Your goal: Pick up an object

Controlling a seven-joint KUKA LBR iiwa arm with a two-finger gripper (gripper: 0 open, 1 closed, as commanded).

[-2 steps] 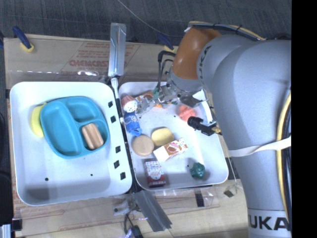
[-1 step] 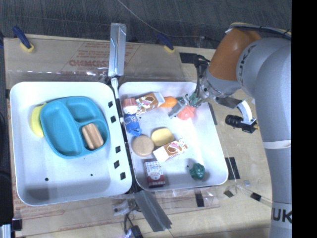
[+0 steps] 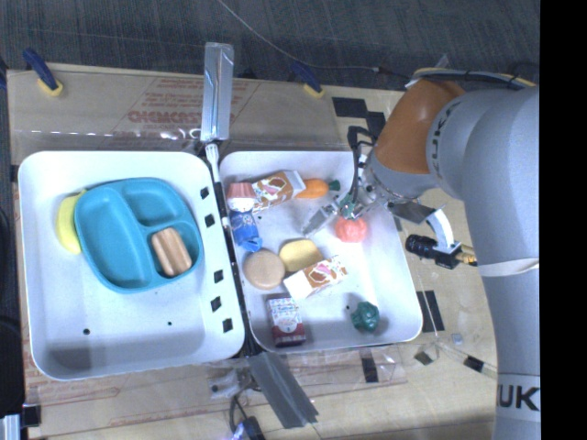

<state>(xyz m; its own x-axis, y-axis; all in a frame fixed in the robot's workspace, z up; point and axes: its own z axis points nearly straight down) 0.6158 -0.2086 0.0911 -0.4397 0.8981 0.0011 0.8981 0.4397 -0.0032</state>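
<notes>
the arm (image 3: 477, 154) enters from the right and bends down into the right bin (image 3: 404, 287). the gripper (image 3: 341, 211) sits low in the upper middle of that bin, and its fingers look spread apart with nothing clearly held between them; the view is blurred there, so this is uncertain. a pink toy (image 3: 351, 228) lies just beside the fingertips, touching or nearly touching them. a carrot (image 3: 315, 189) lies just above and to the left of the gripper, next to a snack packet (image 3: 272, 189).

further down the right bin hold a blue wrapper (image 3: 246, 232), a round brown biscuit (image 3: 264, 269), a yellow lump (image 3: 299, 254) touching the biscuit, a small box (image 3: 317, 277), a dark red can (image 3: 286, 321) near the lower wall, and a green toy (image 3: 366, 316) in the lower right corner.

the left bin (image 3: 55, 337) holds a blue divided tray (image 3: 119, 223) with a bread roll (image 3: 171, 251) in its lower right compartment. a yellow item (image 3: 66, 223) shows from under the tray's left edge.
</notes>
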